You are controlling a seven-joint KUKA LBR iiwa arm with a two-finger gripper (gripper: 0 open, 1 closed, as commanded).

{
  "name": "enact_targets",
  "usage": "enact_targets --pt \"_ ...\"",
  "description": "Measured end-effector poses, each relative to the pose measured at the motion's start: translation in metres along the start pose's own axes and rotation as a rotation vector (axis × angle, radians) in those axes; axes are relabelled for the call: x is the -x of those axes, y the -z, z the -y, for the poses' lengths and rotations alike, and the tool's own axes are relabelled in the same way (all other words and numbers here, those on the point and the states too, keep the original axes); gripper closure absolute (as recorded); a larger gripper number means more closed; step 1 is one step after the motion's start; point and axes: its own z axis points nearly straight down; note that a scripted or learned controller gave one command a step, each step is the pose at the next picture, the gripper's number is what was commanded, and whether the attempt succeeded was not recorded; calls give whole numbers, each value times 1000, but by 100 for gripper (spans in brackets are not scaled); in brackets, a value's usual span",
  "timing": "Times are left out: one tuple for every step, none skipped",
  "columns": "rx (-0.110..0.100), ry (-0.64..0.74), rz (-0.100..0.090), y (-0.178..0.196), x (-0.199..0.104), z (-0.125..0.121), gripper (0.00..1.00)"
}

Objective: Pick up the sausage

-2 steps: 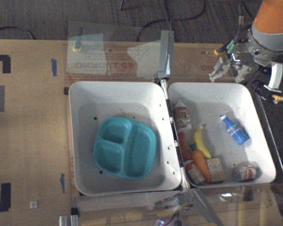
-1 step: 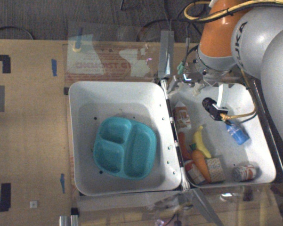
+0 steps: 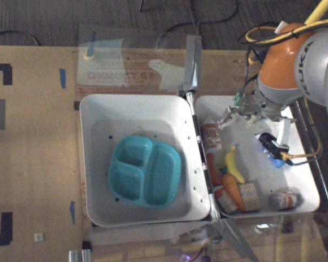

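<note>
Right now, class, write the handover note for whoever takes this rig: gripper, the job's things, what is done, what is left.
Gripper: above the upper part of the right bin, nothing seen between its fingers; open or shut is unclear.
Sausage: reddish, lying along the right bin's left wall, beside the banana and carrot.
Left bin: holds the teal divided plate.
Done: no pick yet.
Left: descend on the sausage, grasp, lift.
</note>
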Motion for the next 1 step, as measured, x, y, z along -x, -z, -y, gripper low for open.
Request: enact_targets --pt "5 -218 0 -49 20 -18 0"
